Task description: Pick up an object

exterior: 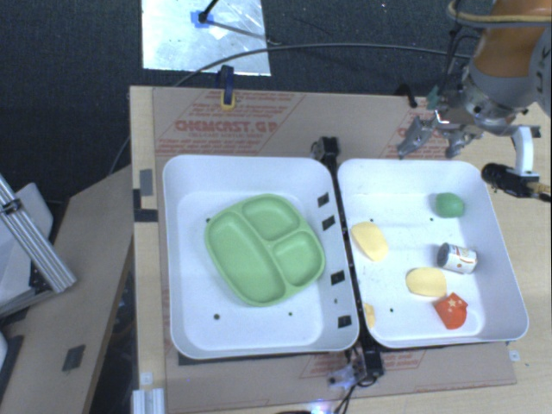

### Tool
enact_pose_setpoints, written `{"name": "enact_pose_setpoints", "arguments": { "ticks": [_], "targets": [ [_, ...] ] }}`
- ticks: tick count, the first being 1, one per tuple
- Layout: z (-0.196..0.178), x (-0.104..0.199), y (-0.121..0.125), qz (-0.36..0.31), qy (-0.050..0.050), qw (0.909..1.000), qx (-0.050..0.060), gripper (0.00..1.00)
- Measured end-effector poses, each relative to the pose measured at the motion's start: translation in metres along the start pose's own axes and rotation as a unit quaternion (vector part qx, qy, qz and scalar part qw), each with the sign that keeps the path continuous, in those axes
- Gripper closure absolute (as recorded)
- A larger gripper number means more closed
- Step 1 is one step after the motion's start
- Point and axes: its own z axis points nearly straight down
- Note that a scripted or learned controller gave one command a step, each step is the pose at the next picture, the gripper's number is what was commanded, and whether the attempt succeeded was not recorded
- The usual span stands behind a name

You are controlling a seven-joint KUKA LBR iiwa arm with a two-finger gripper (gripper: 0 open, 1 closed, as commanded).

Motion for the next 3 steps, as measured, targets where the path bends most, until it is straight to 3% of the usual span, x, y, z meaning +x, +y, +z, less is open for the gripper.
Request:
{"name": "enact_pose_setpoints", "arguments": {
  "ticks": [1,3],
  "targets": [
    [-0.008,0.0,0.002,-0.001,-0.001,1.0,-0.006,0.0],
    [0.103,-0.014,-0.003,0.0,-0.001,1.0,-0.004,0.0]
  ]
}}
